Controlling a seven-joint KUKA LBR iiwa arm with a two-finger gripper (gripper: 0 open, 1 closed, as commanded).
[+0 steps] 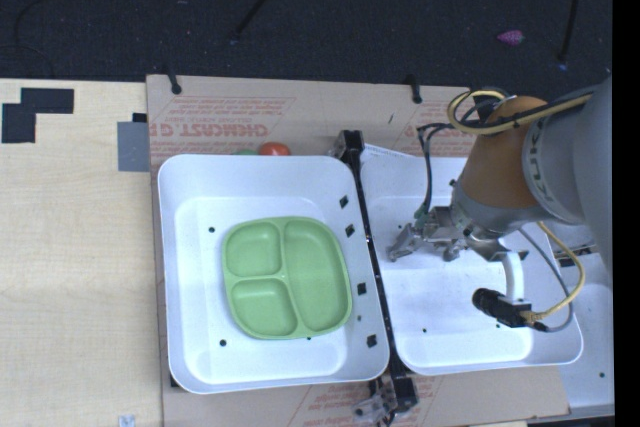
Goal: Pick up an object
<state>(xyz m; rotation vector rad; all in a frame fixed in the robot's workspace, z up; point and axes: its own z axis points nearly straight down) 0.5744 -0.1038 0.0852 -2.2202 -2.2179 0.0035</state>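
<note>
Two bins: the left bin (190, 215) holds one green plate (287, 277); over the right bin (440, 340), mid-frame, the gripper (425, 245) hangs, jaws apart, holding nothing.

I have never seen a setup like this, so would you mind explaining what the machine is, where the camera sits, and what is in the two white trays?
This is one picture from a camera fixed above a bench, looking down at a slant. The machine is a grey robot arm with an orange band near its wrist, reaching in from the picture's right. Its metal jaws hang over the right shallow white bin; I cannot tell from here whether they are open or shut, and I see nothing held in them. The left shallow white bin holds a light green plastic plate with three compartments. A small red-orange round object peeks out behind that bin's far edge. Both bins rest on a brown cardboard sheet.
</note>
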